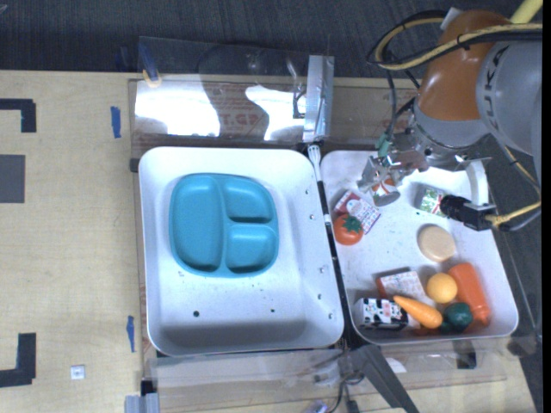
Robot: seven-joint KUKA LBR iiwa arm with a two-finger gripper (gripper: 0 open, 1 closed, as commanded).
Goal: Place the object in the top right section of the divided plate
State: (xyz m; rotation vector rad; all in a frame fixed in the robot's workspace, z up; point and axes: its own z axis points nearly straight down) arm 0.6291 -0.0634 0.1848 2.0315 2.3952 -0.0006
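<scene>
The blue divided plate [224, 224] lies in the left bin [164, 299], with one large section on its left and two smaller ones on its right. My gripper [384, 177] hangs low over the upper left part of the right bin [504, 317]. Just below and left of it lie a white and red packet [362, 210] and a small red tomato-like toy [349, 230]. Something red and white shows at the gripper's tip, and I cannot tell whether it is held.
The right bin also holds a beige round piece [436, 243], an orange ball [442, 287], a carrot [418, 311], an orange-red cylinder [473, 291], a black and white carton [381, 313] and a small green and white item [429, 200]. Cables [405, 41] loop above the arm.
</scene>
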